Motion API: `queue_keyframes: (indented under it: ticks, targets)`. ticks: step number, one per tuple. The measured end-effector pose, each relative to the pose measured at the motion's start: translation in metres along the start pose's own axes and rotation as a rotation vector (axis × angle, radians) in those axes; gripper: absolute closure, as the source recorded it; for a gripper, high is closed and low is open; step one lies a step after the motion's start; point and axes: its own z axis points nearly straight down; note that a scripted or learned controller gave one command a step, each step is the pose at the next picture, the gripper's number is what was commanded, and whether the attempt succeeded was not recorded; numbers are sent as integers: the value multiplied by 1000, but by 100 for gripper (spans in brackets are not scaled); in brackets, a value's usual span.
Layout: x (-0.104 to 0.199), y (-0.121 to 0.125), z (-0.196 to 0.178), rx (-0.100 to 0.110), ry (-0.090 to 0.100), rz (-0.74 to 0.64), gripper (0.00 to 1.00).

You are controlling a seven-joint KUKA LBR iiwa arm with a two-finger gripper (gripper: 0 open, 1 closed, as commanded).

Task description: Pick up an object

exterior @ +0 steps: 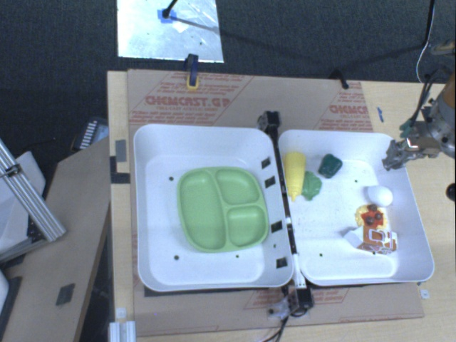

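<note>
The right bin (399, 262) holds a yellow bottle-shaped toy (294, 173), a light green piece (311, 185) beside it, a dark green piece (329, 165), a white egg-like ball (379, 195) and a crumpled orange-and-white packet (372, 231). My gripper (396, 156) hangs at the bin's far right rim, above and to the right of the white ball, with nothing visible between its fingers. Its tips are small and dark against the rim.
The left bin (153, 262) holds a light green divided tray (221, 209). A black hinge strip (279, 198) runs between the bins. A metal plate (169, 18) lies on the dark floor behind the bench. Aluminium rails (25, 198) stand at the left.
</note>
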Motion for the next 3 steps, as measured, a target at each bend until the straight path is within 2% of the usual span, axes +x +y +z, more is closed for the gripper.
queue_keyframes:
  ticks: [1,2,3]
  targets:
    - [0,2,-32,2,1,0,100]
    - [52,-7,-13,7,4,-4,100]
    - [104,-1,-10,4,4,-6,100]
